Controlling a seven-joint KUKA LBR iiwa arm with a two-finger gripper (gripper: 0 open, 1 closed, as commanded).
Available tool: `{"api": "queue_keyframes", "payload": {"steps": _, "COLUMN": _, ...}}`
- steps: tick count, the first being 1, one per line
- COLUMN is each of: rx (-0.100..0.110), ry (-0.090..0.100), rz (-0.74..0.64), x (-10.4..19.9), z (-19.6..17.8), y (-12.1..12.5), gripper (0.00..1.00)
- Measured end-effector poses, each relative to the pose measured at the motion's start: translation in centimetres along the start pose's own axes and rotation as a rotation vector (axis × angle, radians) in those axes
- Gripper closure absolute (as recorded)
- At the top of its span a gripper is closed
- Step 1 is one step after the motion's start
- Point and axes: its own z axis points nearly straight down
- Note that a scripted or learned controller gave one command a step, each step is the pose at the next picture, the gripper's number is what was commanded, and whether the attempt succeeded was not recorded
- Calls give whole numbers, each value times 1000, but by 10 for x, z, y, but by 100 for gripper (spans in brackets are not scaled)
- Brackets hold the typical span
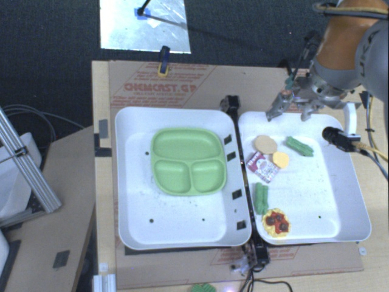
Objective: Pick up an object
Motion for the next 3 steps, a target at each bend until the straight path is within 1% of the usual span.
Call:
{"api": "queue_keyframes", "payload": {"steps": 1, "rx": 6, "ry": 0, "rz": 5, "x": -41, "z": 79, "y": -17, "gripper": 0}}
{"api": "queue_keyframes", "payload": {"steps": 2, "rx": 2, "ry": -2, "rz": 4, "x": -77, "z": 144, "y": 0, "gripper": 0}}
{"api": "queue_keyframes", "payload": {"steps": 3, "rx": -4, "ry": -2, "rz": 2, "x": -75, "z": 129, "y": 2, "gripper": 100}}
